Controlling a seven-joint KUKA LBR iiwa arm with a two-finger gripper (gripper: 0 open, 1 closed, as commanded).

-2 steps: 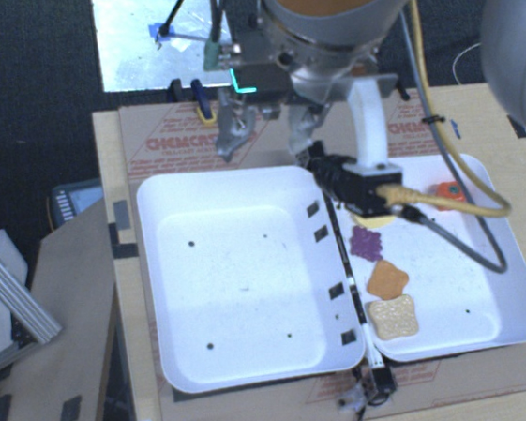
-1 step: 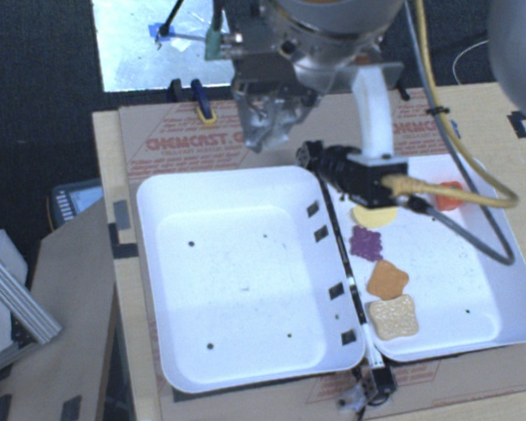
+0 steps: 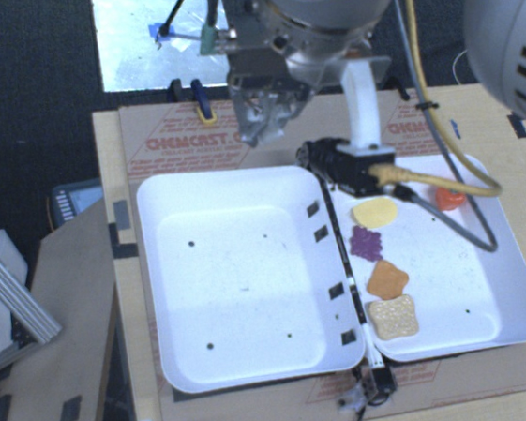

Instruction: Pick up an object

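Several small toy foods lie in the right bin (image 3: 471, 299), close to its left wall: a yellow piece (image 3: 375, 213), a purple cluster (image 3: 366, 242), an orange-brown piece (image 3: 387, 280) and a pale toast slice (image 3: 393, 317). A red-orange piece (image 3: 448, 198) rests farther right, partly behind a yellow cable. My gripper (image 3: 262, 120) hangs high over the far rim of the left bin (image 3: 243, 283), well away from all of these. I see nothing between its metal tips.
The two white bins share a middle wall with black clips (image 3: 330, 263). Cardboard (image 3: 179, 139) lies under the bins, with a blue and yellow clamp (image 3: 202, 103) at the back. Grey metal rails (image 3: 3, 291) stand to the far left.
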